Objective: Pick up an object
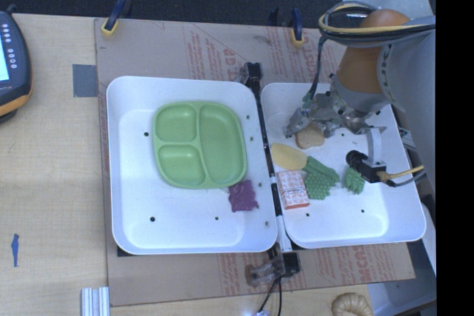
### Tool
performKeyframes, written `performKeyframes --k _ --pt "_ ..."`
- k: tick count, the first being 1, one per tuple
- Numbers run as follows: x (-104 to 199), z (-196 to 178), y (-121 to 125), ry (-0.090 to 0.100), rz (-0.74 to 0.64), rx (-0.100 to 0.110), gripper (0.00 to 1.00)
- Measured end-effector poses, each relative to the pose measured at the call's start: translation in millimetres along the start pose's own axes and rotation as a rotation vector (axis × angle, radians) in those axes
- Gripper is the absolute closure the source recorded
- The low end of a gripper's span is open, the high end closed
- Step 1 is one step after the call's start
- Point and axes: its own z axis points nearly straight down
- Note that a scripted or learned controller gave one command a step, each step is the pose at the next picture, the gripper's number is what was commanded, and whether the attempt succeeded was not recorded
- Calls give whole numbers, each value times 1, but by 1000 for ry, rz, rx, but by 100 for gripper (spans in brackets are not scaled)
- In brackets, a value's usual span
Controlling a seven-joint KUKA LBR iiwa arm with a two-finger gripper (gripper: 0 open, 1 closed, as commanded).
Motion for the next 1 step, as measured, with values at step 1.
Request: performKeyframes --k 1 --pt "-1 -11 -2 1 0 5 100"
